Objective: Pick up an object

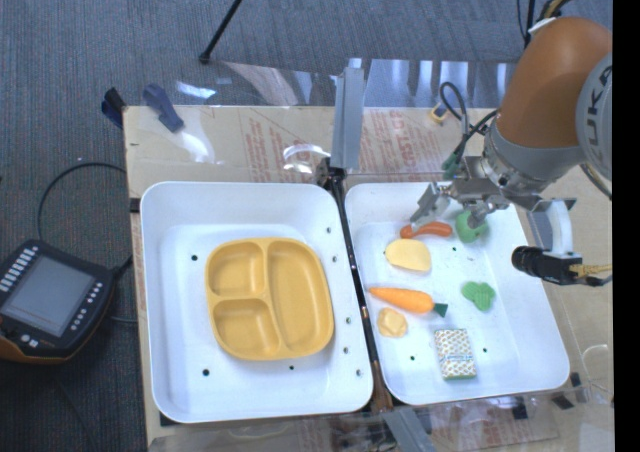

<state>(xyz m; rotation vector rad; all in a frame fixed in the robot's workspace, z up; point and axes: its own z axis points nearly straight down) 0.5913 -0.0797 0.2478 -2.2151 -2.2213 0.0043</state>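
My gripper (457,210) hangs over the back of the right bin (520,365), its fingers spread open and nothing between them. Just below its left finger (426,206) lies a small red-orange sausage-shaped piece (428,230). A green toy piece (470,228) sits under the right side of the gripper, partly hidden by it. A pale yellow wedge (408,256) lies just in front of these. Further forward are an orange carrot (403,299), a small green leafy piece (480,295), a small yellow-orange lump (392,322) and a green checkered box (455,353).
The left bin (170,240) holds a yellow divided plate (270,297). A raised wall (347,240) separates the two bins. The arm's orange band and grey wrist (550,90) loom over the right bin's back right corner. A handheld pendant (45,295) lies on the floor at left.
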